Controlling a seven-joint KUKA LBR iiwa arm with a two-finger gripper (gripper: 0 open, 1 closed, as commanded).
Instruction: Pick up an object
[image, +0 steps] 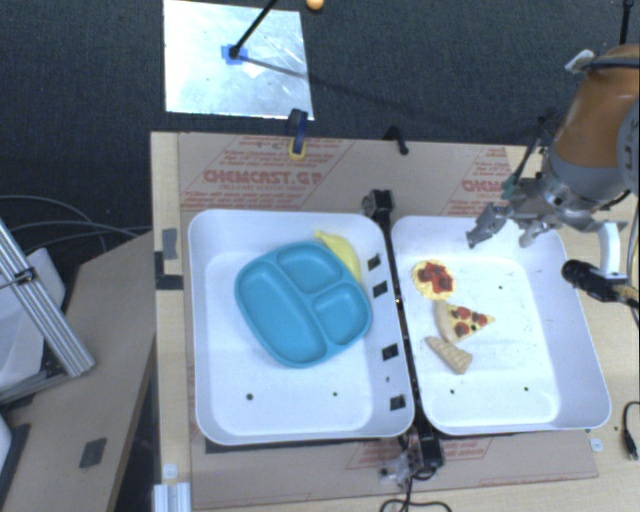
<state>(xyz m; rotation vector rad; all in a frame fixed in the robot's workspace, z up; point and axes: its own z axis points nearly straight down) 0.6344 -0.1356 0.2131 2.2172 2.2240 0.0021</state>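
1. Camera view, looking down at a slant: two shallow white bins sit side by side on the tabletop, over a brown cardboard sheet with red print.
2. Right bin, nearest contents first: a tan, ridged cone-like toy piece lies toward the bin's left side, closest to the near rim.
3. Just beyond it, touching or nearly touching, lies a toy pizza slice with red spots, its point toward the right.
4. Further back again, just beside the slice, lies a round flat toy pizza, yellow with a red topping. All three pieces cluster in the left half of this bin; the rest of its floor is bare white with a few dark dots.
5. Left bin: a blue divided tray with three compartments lies tilted in the middle. Nothing is visible in its compartments.
6. A yellow banana-like piece lies at the tray's far right edge, partly tucked behind it.
7. Hand: hovers over the right bin's far rim, well apart from the food pieces. Its two fingers are spread apart with nothing between them.
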